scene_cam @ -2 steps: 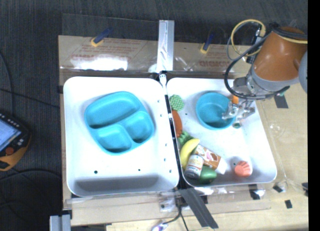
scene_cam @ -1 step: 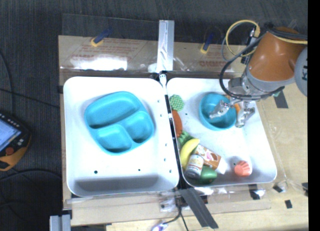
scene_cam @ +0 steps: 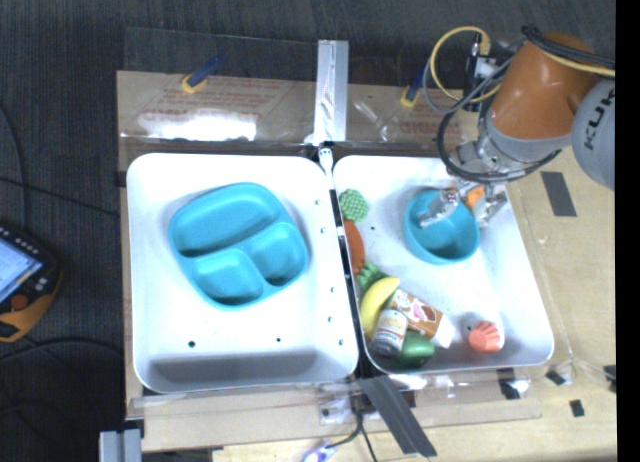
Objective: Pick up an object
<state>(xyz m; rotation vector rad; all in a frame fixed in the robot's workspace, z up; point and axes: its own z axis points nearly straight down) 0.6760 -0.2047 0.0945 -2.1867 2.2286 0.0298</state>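
Note:
My gripper (scene_cam: 462,204) hangs over the right bin (scene_cam: 520,280), at the upper rim of a blue bowl (scene_cam: 442,233). Its metal fingers straddle the bowl's far edge, with something small and orange showing beside them. Lower in the same bin lie a banana (scene_cam: 377,301), a small bottle (scene_cam: 392,327), a snack packet (scene_cam: 424,316), a green vegetable (scene_cam: 416,349) and an orange-pink toy (scene_cam: 484,336). A carrot (scene_cam: 354,246) and a green round piece (scene_cam: 353,204) lie along the bin's left wall.
The left bin (scene_cam: 160,340) holds a blue divided tray (scene_cam: 238,242). A metal divider post (scene_cam: 331,90) stands behind the seam between the bins. Cables (scene_cam: 455,70) loop near the arm's wrist. A handheld pendant (scene_cam: 20,280) lies at the far left.

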